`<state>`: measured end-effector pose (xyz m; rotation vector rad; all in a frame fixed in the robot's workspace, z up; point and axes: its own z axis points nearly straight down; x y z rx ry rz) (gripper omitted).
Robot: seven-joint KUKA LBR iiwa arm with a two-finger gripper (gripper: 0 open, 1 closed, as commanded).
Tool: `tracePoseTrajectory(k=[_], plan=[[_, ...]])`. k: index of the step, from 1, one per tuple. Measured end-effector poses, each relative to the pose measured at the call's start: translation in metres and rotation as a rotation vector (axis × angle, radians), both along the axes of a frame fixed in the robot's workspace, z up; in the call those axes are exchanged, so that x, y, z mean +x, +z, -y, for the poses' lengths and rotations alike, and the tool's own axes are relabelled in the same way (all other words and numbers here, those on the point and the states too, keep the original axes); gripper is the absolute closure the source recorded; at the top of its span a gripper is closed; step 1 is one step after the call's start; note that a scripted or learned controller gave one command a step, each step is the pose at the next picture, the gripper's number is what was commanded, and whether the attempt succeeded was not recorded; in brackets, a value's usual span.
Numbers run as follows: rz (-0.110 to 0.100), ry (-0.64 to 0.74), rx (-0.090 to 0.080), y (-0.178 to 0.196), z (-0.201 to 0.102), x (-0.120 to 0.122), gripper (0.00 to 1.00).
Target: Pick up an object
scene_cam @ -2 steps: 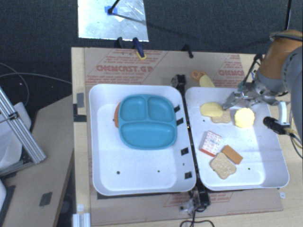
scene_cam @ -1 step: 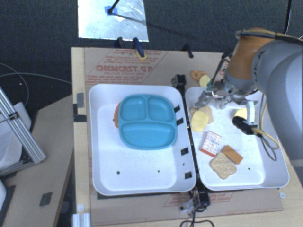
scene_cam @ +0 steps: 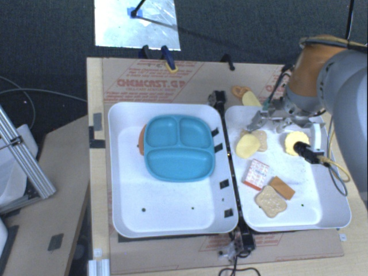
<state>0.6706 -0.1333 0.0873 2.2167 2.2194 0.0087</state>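
Beside smooth yellow potato (scene_cam: 248, 146), metal hand (scene_cam: 270, 118)

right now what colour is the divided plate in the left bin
Light blue; the divided plate shows in the camera view.

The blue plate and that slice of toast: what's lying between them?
In the camera view, between the blue plate and the toast run the two bins' adjoining rims with black clips, then the pink-and-white packet.

Dark carpet floor (scene_cam: 46, 33) surrounds the cardboard-topped bench (scene_cam: 155, 79) and reflective sheet (scene_cam: 135, 16).
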Motion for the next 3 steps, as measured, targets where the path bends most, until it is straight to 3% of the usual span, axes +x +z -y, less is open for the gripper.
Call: tracePoseTrajectory(k=[1,2,3], plan=[[0.002,0.0,-0.002,0.0,0.003,-0.01,0.0],[0.001,-0.001,-0.001,0.001,0.028,-0.044,0.0],[0.001,0.007,-0.002,0.0,-0.037,-0.004,0.0]])
